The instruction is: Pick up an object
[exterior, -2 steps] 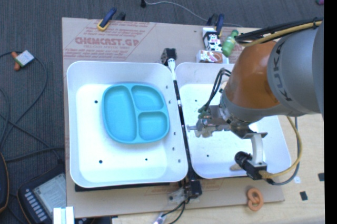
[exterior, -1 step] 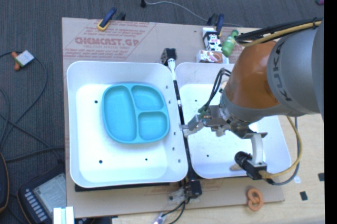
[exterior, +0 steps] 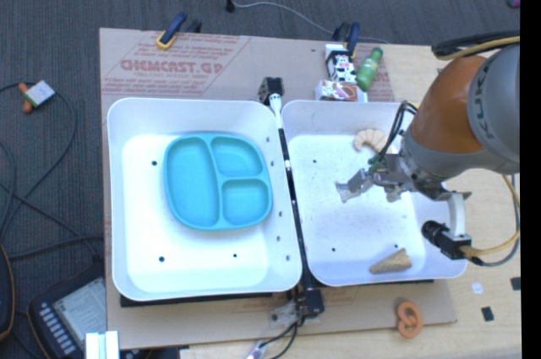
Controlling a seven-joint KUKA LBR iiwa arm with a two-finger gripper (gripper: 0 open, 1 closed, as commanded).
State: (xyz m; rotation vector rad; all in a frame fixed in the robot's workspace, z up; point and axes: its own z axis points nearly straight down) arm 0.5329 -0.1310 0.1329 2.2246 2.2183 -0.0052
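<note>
Two bins: you have two shallow white bins side by side on the brown board-topped bench (exterior: 169, 62), the left white bin (exterior: 135, 264) and the right white bin (exterior: 317, 264).
Left bin contents: a light blue plastic divided tray (exterior: 218, 182) with three compartments lies flat near the middle.
Right bin contents: you can see a tan wedge-shaped piece (exterior: 390, 263) near the bin's front right corner, and a pale curled piece, shrimp-like in shape, (exterior: 368, 138) near its back wall.
Arm: the grey arm with its orange band (exterior: 448, 116) reaches in from the right over the right bin.
Gripper: the gripper (exterior: 353, 188) sits low over the middle of the right bin's floor, between the two loose pieces and apart from both.
Jaws: you cannot tell from this view whether they are spread or closed; nothing shows clearly between them.
Behind the bins: a green plastic bottle (exterior: 368, 68) lies beside a small printed box (exterior: 340, 87), and a blue-and-yellow clamp (exterior: 172, 29) sits at the board's back left edge.
Front edge: an orange ring-shaped item (exterior: 409, 318) lies on the bench in front of the right bin.
</note>
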